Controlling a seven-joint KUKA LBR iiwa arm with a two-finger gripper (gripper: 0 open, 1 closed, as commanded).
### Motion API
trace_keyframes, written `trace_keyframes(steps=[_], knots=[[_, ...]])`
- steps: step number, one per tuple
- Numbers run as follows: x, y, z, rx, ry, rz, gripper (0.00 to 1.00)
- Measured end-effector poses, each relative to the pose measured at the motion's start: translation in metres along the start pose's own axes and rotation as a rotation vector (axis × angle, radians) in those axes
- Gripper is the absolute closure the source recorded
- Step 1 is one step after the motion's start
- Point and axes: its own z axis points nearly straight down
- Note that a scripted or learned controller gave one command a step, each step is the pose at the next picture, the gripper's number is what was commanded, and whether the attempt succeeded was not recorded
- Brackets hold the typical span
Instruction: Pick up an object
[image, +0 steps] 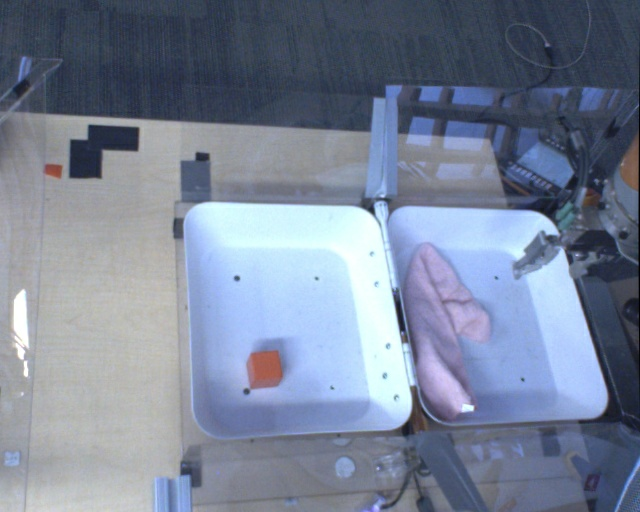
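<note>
A small orange cube (265, 369) lies near the front of the left bin (215, 300). A long pink cloth (445, 325) stretches from the middle to the front of the right bin (560, 390), along its left wall. My gripper (537, 254) hangs over the back right part of the right bin, well to the right of the cloth and apart from it. Nothing shows in its grasp. The arm's wrist (600, 235) sits at the view's right edge.
A grey metal post (380, 150) stands behind the seam between the two bins. Black tape patches (100, 148) and a small orange mark (53, 171) lie on the wooden bench at the back left. Cables and equipment (545, 160) crowd the back right.
</note>
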Motion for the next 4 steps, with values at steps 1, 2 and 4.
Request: trace_keyframes(steps=[1, 2, 4], knots=[[0.028, -0.039, -0.010, -0.002, -0.001, -0.132, 0.00], [0.045, 0.001, 0.130, -0.008, -0.001, -0.160, 0.00], [0.057, 0.067, 0.181, -0.021, -0.004, -0.173, 0.00]])
